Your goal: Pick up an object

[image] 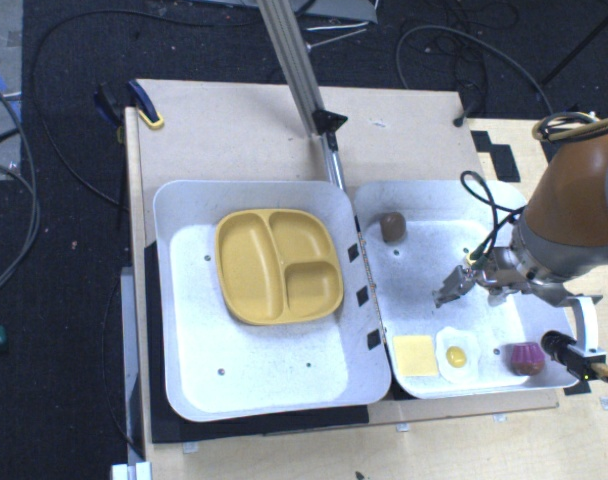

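The right bin point(424, 268) holds a small brown lump point(392, 228) near its back left. Along its front edge lie a pale yellow square slice point(415, 356), a white fried egg with a yellow yolk point(456, 355) and a purple piece point(526, 359). My gripper point(458, 285) hangs over the middle of this bin, pointing left and down, above the egg and to the right of the brown lump. I see nothing between its fingers.
The left bin point(184, 348) bears a yellow divided plate point(279, 265). A metal pole point(296, 58) slants in from the top to the seam between the bins. Black cables point(489, 203) loop over the right bin's back right.
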`<state>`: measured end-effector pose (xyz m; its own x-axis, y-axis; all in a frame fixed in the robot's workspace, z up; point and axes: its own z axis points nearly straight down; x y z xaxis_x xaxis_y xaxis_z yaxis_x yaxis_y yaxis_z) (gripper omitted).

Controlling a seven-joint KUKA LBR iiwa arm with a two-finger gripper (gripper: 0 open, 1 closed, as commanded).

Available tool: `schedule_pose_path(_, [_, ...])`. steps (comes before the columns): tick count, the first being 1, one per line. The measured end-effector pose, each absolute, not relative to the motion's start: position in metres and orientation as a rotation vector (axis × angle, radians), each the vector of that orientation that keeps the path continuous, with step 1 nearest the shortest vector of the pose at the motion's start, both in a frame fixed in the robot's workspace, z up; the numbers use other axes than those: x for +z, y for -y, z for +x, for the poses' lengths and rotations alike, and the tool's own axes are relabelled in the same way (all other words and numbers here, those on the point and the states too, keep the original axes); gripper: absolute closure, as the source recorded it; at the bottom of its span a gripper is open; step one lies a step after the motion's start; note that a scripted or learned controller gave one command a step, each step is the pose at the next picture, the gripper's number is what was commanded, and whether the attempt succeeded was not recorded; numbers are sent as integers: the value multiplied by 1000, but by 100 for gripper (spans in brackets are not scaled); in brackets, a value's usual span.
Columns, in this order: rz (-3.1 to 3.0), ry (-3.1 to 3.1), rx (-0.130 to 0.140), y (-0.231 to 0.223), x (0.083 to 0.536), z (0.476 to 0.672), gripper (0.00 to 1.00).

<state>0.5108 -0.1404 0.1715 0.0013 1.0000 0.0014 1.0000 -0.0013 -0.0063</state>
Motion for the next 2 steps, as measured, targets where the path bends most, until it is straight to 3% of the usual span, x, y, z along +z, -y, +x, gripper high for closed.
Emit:
schedule_pose_path(1, [-2218,2217,4,132,117,503,0])
schedule_pose_path(2, [-2223,2219,1,133,130,504,100])
